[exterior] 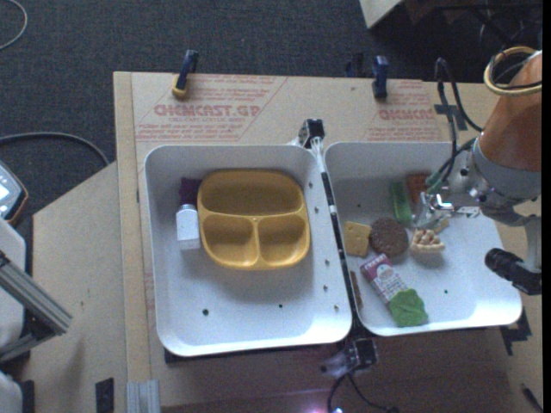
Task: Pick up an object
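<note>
My gripper (433, 213) hangs low over the middle of the right bin (482, 304), at the end of the grey arm with the orange band that comes in from the right. Just below it lies a tan lattice waffle piece (427, 242). To its left are a brown round patty (389, 237) and a yellow cheese wedge (356, 237). A green stick (399, 203) and an orange-red piece (417, 183) lie just left of the gripper, toward the back. Nearer the front are a pink carton (380, 276) and a green leafy piece (410, 308).
The left bin (224, 321) holds a yellow divided plate (254, 218), a white bottle (188, 227) and a dark purple item (189, 188) at the plate's left. A black part of the arm (512, 269) juts over the right bin's right side.
</note>
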Robot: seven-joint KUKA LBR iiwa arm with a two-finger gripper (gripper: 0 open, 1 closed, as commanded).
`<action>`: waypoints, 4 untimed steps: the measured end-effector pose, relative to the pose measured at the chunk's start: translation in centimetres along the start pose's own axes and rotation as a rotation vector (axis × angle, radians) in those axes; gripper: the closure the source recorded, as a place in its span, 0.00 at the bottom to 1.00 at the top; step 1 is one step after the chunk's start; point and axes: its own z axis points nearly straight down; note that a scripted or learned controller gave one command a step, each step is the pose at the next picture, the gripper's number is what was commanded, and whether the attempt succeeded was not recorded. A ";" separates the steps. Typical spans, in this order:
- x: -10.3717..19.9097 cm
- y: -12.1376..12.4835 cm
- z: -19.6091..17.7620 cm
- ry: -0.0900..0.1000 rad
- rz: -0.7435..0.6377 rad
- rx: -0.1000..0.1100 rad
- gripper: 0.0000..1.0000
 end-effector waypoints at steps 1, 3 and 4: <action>4.1 3.5 -0.2 0.001 -0.005 -0.001 1.00; 8.6 12.2 -0.8 0.001 -0.002 -0.003 1.00; 9.5 12.3 0.7 0.001 0.000 0.007 1.00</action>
